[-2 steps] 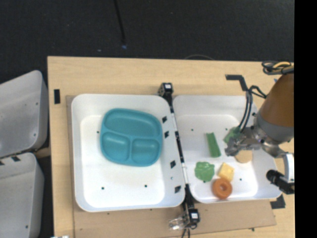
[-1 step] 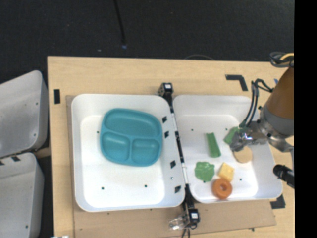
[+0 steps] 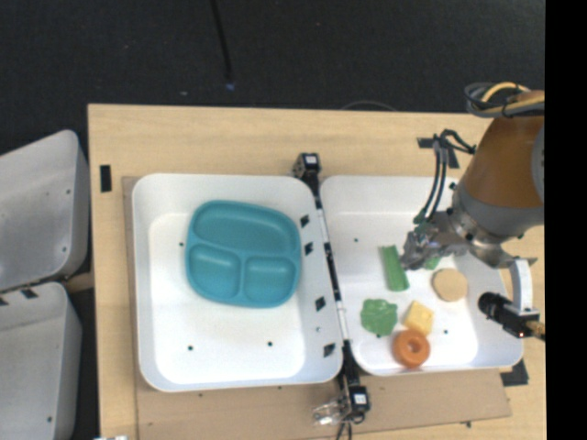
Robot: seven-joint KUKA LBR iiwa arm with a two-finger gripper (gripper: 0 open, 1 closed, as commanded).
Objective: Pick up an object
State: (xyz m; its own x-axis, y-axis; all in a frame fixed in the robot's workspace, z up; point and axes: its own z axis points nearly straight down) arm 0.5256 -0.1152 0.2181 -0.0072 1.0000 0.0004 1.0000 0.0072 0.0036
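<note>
Objects for picking lie in the right bin (image 3: 367, 200): a green strip (image 3: 394, 268), a round tan piece (image 3: 449, 285), a green lumpy piece (image 3: 379, 316), a yellow block (image 3: 419, 317) and an orange ring (image 3: 411, 347). We see the gripper (image 3: 424, 253) low over this bin, and the green strip is just beside it at about 8 o'clock, maybe touching; the tan piece sits near it at about 4 o'clock. We cannot tell how the jaws stand, because the view is too blurred there. The other three pieces are further down, toward 6 o'clock. At 9 o'clock, in the left bin (image 3: 160, 356), a teal divided plate (image 3: 244, 253) rests.
</note>
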